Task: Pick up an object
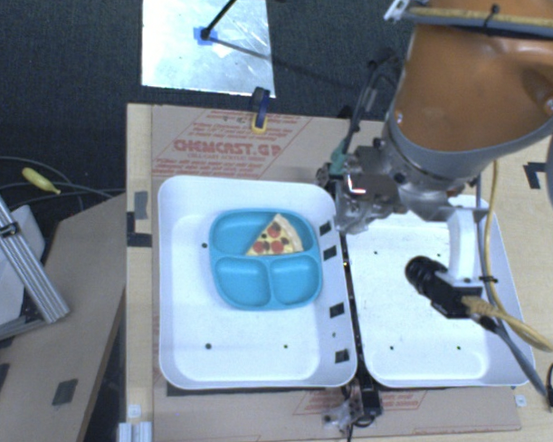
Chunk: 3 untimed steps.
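— Gripper (pixel 354 207) first: we see it low at the far end of the seam where the two bins meet. It hangs under the arm (pixel 462 95), whose broad orange band takes up the upper right of the view.

— Spread or pressed together?

— We cannot tell. The bulk of the wrist and its shadow cover that part from above.

— And what do we have to pick?

— We find a pizza slice (pixel 278 236), yellow with red rounds, lying flat in a blue plate (pixel 256 283). The plate has three compartments. The slice is in the large far one, toward its right side, with its tip pointing to the far edge.

— Where does the plate sit?

— In the left bin (pixel 179 285), about the middle and a little toward the far side, flat on the white floor.

— How does the gripper stand to it?

— We place it near the plate's far right corner but apart from it, and apart from the slice too. The right bin (pixel 417 356) lies under the arm. Both bins rest on a cardboard sheet (pixel 225 146) with red print.
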Each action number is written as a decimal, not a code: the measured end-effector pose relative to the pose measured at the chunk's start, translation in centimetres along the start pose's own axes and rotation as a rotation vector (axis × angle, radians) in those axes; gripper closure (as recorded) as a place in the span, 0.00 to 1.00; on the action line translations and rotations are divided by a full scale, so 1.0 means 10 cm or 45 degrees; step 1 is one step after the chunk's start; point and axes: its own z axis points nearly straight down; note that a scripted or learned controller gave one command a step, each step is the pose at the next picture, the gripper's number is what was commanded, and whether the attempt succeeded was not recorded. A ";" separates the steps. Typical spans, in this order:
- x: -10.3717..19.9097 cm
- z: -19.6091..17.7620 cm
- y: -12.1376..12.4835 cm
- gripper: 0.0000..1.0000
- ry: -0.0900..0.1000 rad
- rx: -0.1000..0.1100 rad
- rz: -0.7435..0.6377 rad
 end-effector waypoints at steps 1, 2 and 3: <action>-0.50 -0.02 0.01 1.00 0.002 -0.010 0.002; -0.04 -0.45 0.00 1.00 0.006 -0.015 -0.013; -0.36 -0.25 0.00 1.00 0.003 -0.008 -0.002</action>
